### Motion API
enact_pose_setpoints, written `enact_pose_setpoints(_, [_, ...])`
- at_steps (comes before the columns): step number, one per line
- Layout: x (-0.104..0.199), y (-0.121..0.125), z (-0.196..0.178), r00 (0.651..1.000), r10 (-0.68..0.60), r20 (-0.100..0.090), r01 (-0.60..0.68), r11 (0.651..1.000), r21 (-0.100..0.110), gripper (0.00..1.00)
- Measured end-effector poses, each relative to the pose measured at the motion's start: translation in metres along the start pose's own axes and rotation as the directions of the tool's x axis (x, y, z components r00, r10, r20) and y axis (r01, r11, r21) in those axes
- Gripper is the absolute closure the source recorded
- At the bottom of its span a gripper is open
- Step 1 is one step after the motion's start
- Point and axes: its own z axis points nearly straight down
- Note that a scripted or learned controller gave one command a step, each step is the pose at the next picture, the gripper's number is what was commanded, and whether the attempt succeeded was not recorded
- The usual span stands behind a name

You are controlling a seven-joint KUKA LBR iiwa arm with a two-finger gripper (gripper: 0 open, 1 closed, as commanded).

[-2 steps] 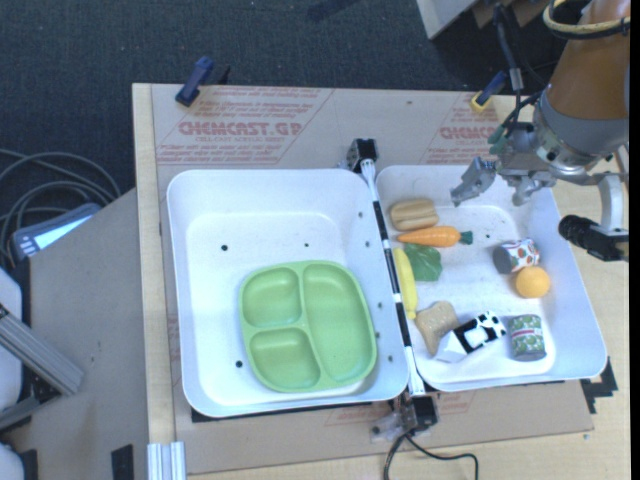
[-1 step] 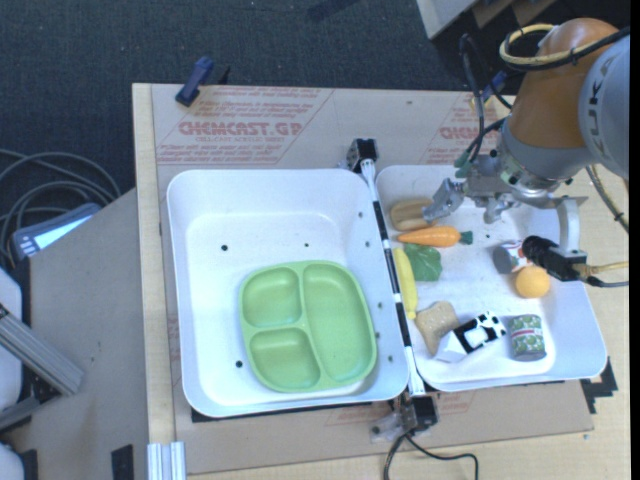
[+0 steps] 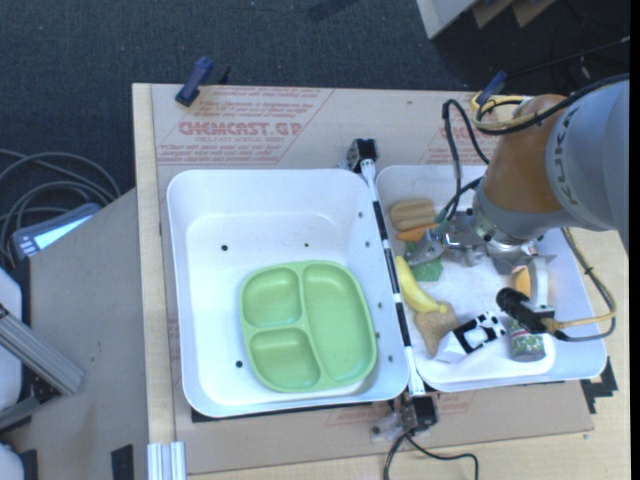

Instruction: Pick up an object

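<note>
A: Largest items? 
B: Surface (image 3: 250, 118); left bin (image 3: 200, 208) holding a green divided tray (image 3: 305, 323); right bin (image 3: 580, 363); arm (image 3: 560, 158).

A: Smaller? 
B: End effector (image 3: 440, 243), low in the right bin; I cannot tell its state. Just beside it: banana (image 3: 412, 286), bread slice (image 3: 411, 213), green piece (image 3: 428, 270).

- red print on the brown table sheet (image 3: 240, 128) reads "CHEMCAST GP", well off from the tool (image 3: 440, 240)
- smaller lines around it too blurry
</note>
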Motion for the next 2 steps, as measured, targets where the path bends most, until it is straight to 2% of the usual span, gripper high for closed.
enact_pose_setpoints(1, [0.001, -0.083, 0.001, 1.0, 0.0, 0.0, 0.0, 1.0, 0.002, 0.0])
enact_pose_setpoints(2, [-0.008, 0.031, 0.0, 1.0, -0.003, -0.002, 0.003, 1.0, 0.001, 0.0])
